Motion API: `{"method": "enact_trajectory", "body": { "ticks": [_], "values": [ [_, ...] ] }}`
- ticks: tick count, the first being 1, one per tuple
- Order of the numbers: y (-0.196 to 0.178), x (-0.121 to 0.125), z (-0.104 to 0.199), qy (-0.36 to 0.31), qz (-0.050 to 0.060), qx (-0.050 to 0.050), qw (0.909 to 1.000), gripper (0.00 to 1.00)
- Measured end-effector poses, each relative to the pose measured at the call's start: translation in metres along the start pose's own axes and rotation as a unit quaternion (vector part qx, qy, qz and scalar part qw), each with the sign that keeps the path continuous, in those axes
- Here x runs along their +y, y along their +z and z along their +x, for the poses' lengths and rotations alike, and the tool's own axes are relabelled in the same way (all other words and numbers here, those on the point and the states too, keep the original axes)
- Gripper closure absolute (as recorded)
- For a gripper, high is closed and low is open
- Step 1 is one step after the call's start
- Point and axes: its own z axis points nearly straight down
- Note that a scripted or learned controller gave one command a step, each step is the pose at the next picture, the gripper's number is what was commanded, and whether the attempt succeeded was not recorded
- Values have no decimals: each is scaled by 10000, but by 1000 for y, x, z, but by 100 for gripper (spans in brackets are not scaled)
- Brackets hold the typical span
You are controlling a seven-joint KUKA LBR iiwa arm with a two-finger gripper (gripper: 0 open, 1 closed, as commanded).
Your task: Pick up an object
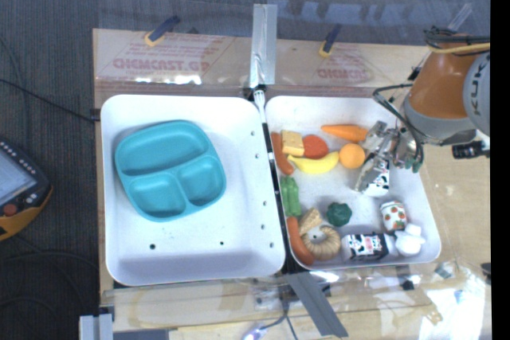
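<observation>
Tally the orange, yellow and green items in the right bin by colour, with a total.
Orange: 2, the carrot and the round orange fruit
Yellow: 1, the banana
Green: 2, the long green vegetable and the dark green lump
Total: 5

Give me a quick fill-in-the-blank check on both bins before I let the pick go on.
1. The teal tray lies in the ____ bin.
2. The banana lies just below the ____ tomato.
3. The gripper hangs over the ____ bin.
4. The carrot is coloured ____.

Missing words: left; red; right; orange
</observation>
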Motion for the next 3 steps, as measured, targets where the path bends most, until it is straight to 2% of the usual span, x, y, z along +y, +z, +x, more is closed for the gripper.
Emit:
{"method": "enact_trajectory", "body": {
  "ticks": [1,2,3],
  "values": [
    [1,66,-7,2008,68,29,9796,0],
    [0,3,18,1774,37,-4,9841,0],
    [-1,16,34,1759,36,-18,9844,0]
  ]
}}
